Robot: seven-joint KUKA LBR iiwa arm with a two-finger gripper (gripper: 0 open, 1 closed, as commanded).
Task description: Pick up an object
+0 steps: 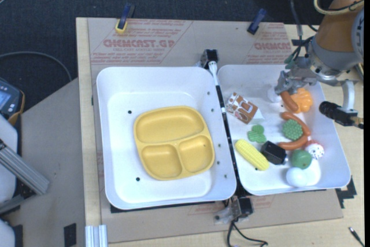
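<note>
Gripper [292, 85] low over right bin [341, 173], touching orange toy [298, 100], finger state can't tell, yellow tray [172, 140] in left bin [110, 124], corn [252, 154] near broccoli [256, 134]

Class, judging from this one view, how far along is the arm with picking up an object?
Done: the gripper has reached the right bin and sits over an orange toy near its far edge. In hand: nothing visibly gripped; its grip cannot be judged. Left: securing and lifting a piece. The corn cob and the yellow divided tray lie untouched.
</note>
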